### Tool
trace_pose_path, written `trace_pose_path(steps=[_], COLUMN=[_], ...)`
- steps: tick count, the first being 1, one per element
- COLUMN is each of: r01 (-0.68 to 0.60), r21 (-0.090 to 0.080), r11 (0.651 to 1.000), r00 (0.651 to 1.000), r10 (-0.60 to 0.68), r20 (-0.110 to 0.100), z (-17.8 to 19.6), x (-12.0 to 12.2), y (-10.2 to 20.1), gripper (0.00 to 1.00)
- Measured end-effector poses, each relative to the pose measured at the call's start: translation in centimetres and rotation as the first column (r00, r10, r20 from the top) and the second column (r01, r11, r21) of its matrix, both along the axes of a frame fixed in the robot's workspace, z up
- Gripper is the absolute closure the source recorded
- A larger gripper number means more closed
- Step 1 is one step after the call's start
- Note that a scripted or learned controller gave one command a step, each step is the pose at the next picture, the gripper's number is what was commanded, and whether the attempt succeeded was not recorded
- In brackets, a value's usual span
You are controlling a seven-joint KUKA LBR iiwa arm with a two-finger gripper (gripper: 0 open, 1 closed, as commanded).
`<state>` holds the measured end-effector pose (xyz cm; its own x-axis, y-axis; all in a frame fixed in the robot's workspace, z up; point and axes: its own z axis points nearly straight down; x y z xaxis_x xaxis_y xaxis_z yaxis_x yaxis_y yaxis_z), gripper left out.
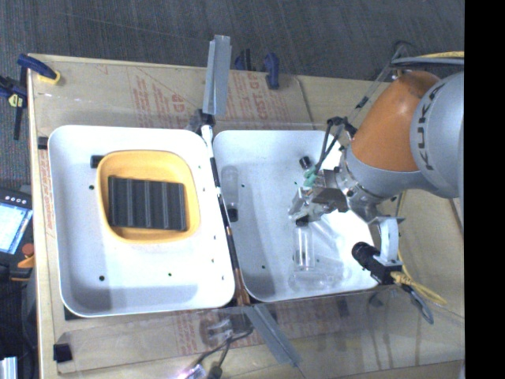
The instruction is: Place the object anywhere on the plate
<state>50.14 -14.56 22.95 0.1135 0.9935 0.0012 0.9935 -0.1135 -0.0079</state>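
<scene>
Dark grey carpet runs behind the table (158, 85), which is topped with brown cardboard printed in red. Blue clamps sit on its far edge and left corner. Two shallow white bins sit side by side on it.

Left bin (71, 275): holds the plate (148, 164), yellow-orange rim with rounded corners, dark ribbed centre. It sits toward the bin's far half. Nothing on the plate.

Right bin (260, 275): my arm (426, 144) comes in from the right, orange band above the wrist, grey housing over the bin's right side. My claw (309, 206) is low over the middle of this bin, pointing left and down. Cannot tell if the fingers are apart or together; metal and glare blur together there.

Object (303, 253): looks like a clear, see-through item, a tube or small bottle shape, lying on the right bin floor just below my claw on the near side. Hard to read against the white. Its upper end is right at the claw tips; I can't tell whether it touches them or is between them. More clear material lies nearer the bin's near wall.

Object is in the right bin, well apart from the plate, with the divider between bins in between.

A small screen (11, 226) shows at the left edge, off the table.
</scene>
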Motion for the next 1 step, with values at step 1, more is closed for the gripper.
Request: trace_pose_path(steps=[1], r01=[-0.158], r21=[-0.002], r11=[0.987], r00=[0.987], r10=[0.158], r20=[0.006], z=[-3.92], x=[5.68], y=[7.30], gripper=[1.00])
